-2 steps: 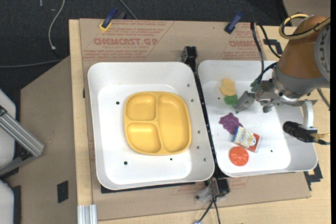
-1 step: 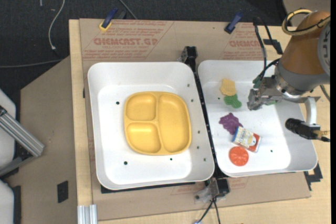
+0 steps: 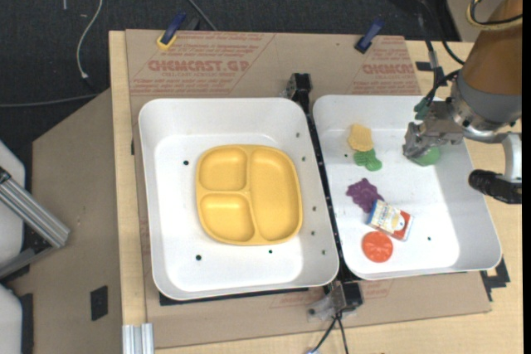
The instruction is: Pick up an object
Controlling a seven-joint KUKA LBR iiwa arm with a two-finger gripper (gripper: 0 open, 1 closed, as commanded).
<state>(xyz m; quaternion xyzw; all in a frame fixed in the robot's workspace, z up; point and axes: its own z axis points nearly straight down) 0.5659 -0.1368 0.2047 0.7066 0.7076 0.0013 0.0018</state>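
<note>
- While the arm (image 3: 494,62) reaches in from the right, its gripper (image 3: 425,143) sits low over the upper right part of the right bin (image 3: 465,257); a green object (image 3: 426,154) shows just under and around the fingertips, touching or nearly touching them; whether the pincer is released or clenched on it I cannot tell from this slant.
- Left of the gripper, near the middle top of the same bin, lies a yellow object (image 3: 360,137); a small green piece (image 3: 368,161) lies just below it, touching or almost touching.
- Further down the bin, a purple object (image 3: 362,193) resembling a grape bunch lies near the left wall; a small white, blue and red packet (image 3: 387,219) lies just beside it at the lower right, tilted.
- Below the packet, near the bin's front edge, sits a round orange-red object (image 3: 377,247); it is close to the packet, and contact is unclear.
- Across in the left bin (image 3: 162,128), a yellow divided plate (image 3: 249,195) with three compartments lies flat near the centre.
- Both bins rest side by side on a cardboard sheet (image 3: 216,62); two blue clamps (image 3: 172,31) grip its far edge.
</note>
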